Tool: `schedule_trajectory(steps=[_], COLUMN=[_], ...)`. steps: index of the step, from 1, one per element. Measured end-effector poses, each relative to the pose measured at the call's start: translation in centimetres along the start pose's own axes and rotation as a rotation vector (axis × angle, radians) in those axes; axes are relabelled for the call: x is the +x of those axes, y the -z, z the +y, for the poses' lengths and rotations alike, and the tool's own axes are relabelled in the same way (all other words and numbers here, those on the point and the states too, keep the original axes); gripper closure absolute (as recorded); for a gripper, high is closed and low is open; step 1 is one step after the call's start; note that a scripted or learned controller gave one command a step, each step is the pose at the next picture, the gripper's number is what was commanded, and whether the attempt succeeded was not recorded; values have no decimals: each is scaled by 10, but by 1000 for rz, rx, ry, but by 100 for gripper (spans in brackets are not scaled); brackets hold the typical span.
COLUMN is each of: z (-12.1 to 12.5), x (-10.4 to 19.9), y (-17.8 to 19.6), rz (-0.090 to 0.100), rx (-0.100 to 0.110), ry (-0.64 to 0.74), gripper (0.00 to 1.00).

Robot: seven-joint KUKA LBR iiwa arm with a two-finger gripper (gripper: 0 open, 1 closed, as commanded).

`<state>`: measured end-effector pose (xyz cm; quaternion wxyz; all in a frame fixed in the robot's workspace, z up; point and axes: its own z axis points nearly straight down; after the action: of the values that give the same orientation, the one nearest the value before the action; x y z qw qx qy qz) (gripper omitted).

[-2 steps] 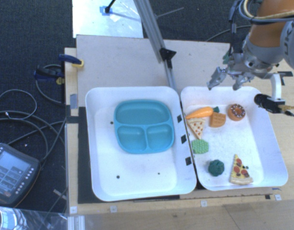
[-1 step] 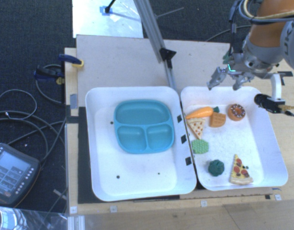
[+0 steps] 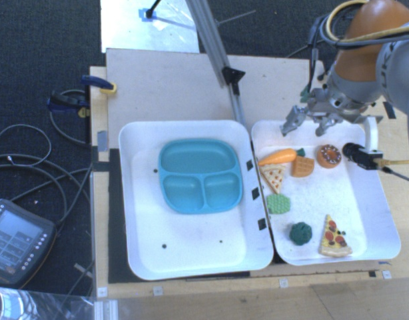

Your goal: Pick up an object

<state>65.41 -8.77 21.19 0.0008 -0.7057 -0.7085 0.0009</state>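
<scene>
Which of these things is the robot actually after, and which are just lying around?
Part of the job:
- hand
- carrot
- doughnut
- two pizza slices
- orange cracker-like piece
- light green piece
- dark green piece

Just lying about:
- blue divided plate
- clamp
- handheld controller
- cables
</scene>
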Motion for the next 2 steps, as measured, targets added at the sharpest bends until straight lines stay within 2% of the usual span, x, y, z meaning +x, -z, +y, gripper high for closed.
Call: schedule_trajectory(steps=[1,2], z=[0,2], x=[2,2], y=[-63,-112], rz=[1,-2], rx=[3,-7], ry=[-2,-2], gripper=[0,0])
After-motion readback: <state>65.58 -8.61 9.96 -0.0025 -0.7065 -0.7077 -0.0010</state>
